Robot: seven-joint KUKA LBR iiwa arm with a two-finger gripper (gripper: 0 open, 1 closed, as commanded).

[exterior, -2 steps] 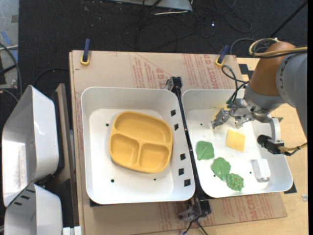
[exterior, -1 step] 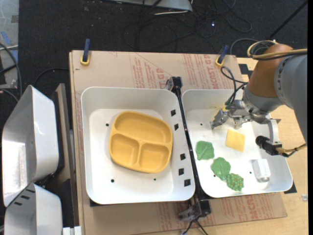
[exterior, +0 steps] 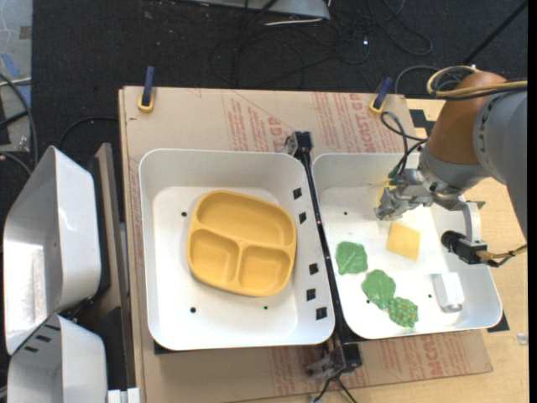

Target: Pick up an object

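3 green pieces (exterior: 379, 286), 1 yellow block (exterior: 404, 241)

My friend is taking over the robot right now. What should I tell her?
Gripper: low in the right bin, at its far side, just left of the yellow cheese block. Whether its fingers are open or shut cannot be seen, and nothing shows between them.
Right bin things: cheese block, three green leafy pieces in the near half, a small white piece near the right wall.
Left bin: yellow divided plate.
Done: nothing lifted yet.
Left: grasp one thing, probably the cheese, and lift it.
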